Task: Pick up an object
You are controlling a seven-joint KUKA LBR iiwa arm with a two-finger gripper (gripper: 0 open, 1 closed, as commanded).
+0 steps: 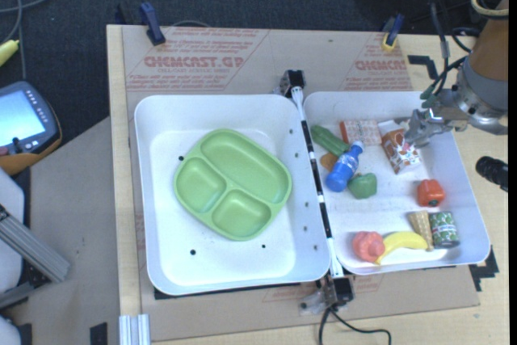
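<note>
Gripper (414,133) sits low in right white bin (468,198), touching or just above small red-and-white packet (399,151); cannot tell fingers' state. Risk: packet lies flat among crowded toys, so fingers may skid off or nudge neighbouring flat card (360,131).

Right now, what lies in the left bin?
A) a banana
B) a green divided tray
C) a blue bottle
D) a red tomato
B: the green divided tray sits alone on the floor of the left bin; the food items lie in the right bin.
</note>
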